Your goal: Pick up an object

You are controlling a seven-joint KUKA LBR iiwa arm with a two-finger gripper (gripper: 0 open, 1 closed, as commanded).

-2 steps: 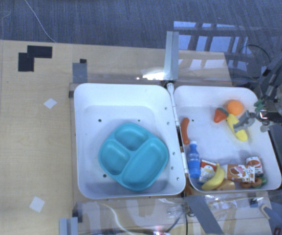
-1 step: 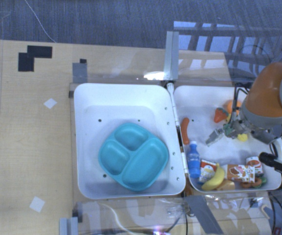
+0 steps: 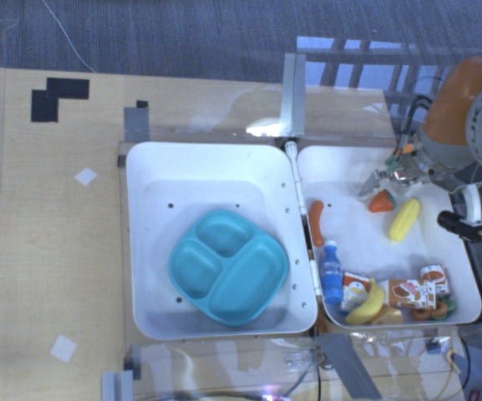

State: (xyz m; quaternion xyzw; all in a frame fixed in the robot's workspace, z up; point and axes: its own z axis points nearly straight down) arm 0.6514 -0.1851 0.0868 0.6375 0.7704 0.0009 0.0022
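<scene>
I've got the gripper [image 3: 380, 182] low in the right bin [image 3: 341, 170], right above the little orange carrot [image 3: 381, 201], corn cob [image 3: 404, 220] just beside. Can't tell how the fingers stand. Worry: they nudge the carrot sideways and grab nothing.

A wooden bench [image 3: 48, 249] bears 2 white bins [image 3: 153, 170] side by side.
</scene>
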